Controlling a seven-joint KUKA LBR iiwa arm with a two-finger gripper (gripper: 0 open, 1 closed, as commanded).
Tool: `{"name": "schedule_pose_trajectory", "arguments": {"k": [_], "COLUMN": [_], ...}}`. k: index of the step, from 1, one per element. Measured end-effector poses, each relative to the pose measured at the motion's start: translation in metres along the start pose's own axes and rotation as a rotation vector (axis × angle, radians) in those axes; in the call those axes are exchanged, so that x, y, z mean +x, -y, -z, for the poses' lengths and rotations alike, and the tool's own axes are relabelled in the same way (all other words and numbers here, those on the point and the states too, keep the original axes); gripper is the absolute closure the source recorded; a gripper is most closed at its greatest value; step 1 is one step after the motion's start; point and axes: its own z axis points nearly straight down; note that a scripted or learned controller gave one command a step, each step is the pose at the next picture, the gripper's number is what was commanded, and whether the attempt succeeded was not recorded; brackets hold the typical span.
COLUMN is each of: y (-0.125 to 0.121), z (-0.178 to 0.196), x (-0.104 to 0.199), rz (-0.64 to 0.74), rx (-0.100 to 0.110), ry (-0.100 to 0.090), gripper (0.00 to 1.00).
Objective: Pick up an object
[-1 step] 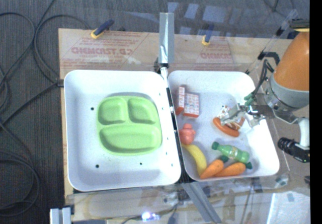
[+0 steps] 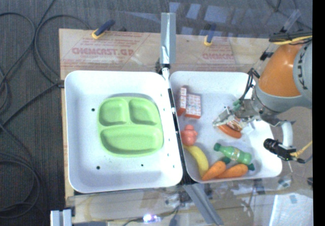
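Looking down on 2 white bins, I have the gripper [image 2: 231, 118] low over the right bin [image 2: 223, 80], at the middle right of the frame. Directly beneath its tip lies an orange and red object [image 2: 229, 129], apparently a toy food item, its long axis running from upper left to lower right. The object sits touching or just under the tool, slightly toward the bottom of the frame. I cannot tell how far apart the jaws stand, nor whether anything is caught between them.

Other candidates lie well apart from the tool: a green bottle [image 2: 233, 153] and 2 carrots [image 2: 226, 170] at the lower edge, a banana [image 2: 198, 158] and a pink fruit [image 2: 189, 135] toward the bin's left wall, and 2 small boxes [image 2: 189, 103] above them. The left bin [image 2: 76, 118] holds a green divided tray [image 2: 131, 125].

I judge the coming move turns on a short descent and closure across the object's narrow width.
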Motion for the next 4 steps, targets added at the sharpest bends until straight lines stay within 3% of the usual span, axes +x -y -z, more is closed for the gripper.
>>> {"name": "schedule_pose_trajectory", "arguments": {"k": [1, 2, 3, 4], "y": [0.000, -0.027, -0.026, -0.052], "z": [0.000, -0.042, -0.036, 0.066], "x": [0.000, -0.028, -0.028, 0.037], "rz": [0.000, -0.153, -0.154, -0.086], "rx": [0.001, 0.002, 0.005, 0.002], "ry": [-0.001, 0.003, 0.000, 0.001], "gripper": [0.00, 0.00, 1.00, 1.00]}}
